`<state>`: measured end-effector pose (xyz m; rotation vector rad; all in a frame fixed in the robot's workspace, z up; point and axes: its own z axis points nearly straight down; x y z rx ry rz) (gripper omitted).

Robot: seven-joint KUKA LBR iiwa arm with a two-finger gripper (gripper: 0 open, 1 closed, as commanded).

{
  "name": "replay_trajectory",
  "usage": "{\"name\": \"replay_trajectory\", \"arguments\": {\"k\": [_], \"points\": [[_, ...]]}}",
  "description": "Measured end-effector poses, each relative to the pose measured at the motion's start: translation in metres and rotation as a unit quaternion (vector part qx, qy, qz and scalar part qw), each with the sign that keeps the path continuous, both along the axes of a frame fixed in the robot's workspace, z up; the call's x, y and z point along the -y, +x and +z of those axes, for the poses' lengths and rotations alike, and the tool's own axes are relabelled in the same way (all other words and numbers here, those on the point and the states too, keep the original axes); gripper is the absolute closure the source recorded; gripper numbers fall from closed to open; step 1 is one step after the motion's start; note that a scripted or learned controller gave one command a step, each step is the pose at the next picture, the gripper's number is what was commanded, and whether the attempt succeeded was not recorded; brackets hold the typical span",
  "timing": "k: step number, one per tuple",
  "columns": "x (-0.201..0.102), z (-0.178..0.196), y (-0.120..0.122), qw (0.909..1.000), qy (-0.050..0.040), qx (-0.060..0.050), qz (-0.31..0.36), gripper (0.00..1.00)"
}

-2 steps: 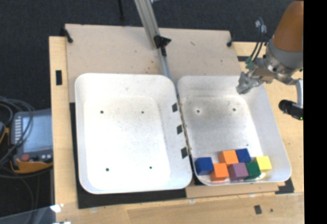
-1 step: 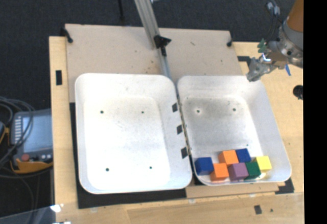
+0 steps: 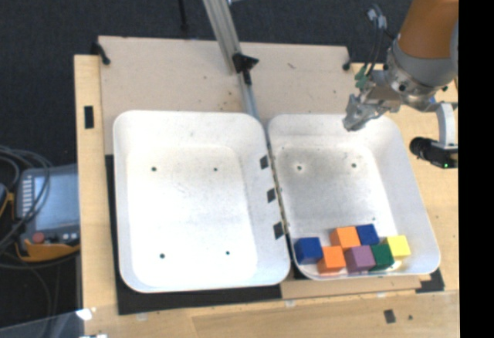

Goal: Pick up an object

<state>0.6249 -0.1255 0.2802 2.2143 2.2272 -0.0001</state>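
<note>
The bench [image 3: 89, 174] is a pale wooden top on dark carpet, carrying a tan board and two white bins side by side. Taking the right bin [image 3: 409, 174] as the landmark: the left bin [image 3: 193, 197] sits against its left wall, the two rims touching along a seam marked by small dark clips.

The arm [image 3: 428, 16] reaches in above the right bin's far right corner, its orange band over a grey wrist. A slanted metal rail [image 3: 220, 20] rises from a spot just left of the right bin's far left corner and leans away up the view. A grey control box [image 3: 46, 201] with cables lies well left of the right bin, off the bench past the left bin.

The gripper [image 3: 356, 119] hangs over the right bin's far rim, pointing down and to the left, well apart from the blocks. Its tip is small and blurred against the white, so I cannot tell whether it is wide or narrow; nothing appears to be in it.

The blocks cluster at the right bin's near wall, packed close. A blue block [image 3: 308, 249] is leftmost, an orange block [image 3: 333, 258] beside it, then a purple block [image 3: 360, 257] and a green block [image 3: 382, 255]. Behind these sit a second orange block [image 3: 346, 237] and a second blue block [image 3: 367, 234]. A yellow block [image 3: 398, 245] ends the group on the right.
</note>
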Motion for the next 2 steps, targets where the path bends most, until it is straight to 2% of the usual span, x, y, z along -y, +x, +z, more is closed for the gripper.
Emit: {"name": "replay_trajectory", "arguments": {"k": [2], "points": [[-0.089,-0.021,-0.024,1.0000,0.0003,0.000,0.000,1.00]]}}
